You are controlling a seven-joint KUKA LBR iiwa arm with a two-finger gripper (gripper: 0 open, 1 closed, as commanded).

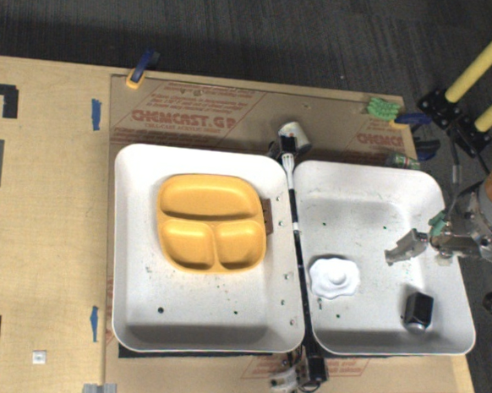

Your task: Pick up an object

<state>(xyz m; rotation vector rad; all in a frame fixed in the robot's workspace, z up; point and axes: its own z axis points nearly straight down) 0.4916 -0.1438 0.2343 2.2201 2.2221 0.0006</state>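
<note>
The left bin (131, 250) holds a yellow divided tray (213, 221) with three compartments, lying flat near its middle. In the right bin (373, 197) a small white round piece (334, 278) lies near the front left, and a small black block (418, 309) lies at the front right. My gripper (412, 245) reaches in from the right edge over the right side of the right bin. It hangs behind the black block and to the right of the white piece, and nothing shows in its grasp.
The bins sit side by side on a cardboard sheet (193, 111) on the wooden bench. A blue clamp (141, 69) and a green clamp (384, 109) hold the sheet's far edge. Yellow poles (486, 58) stand at the top right.
</note>
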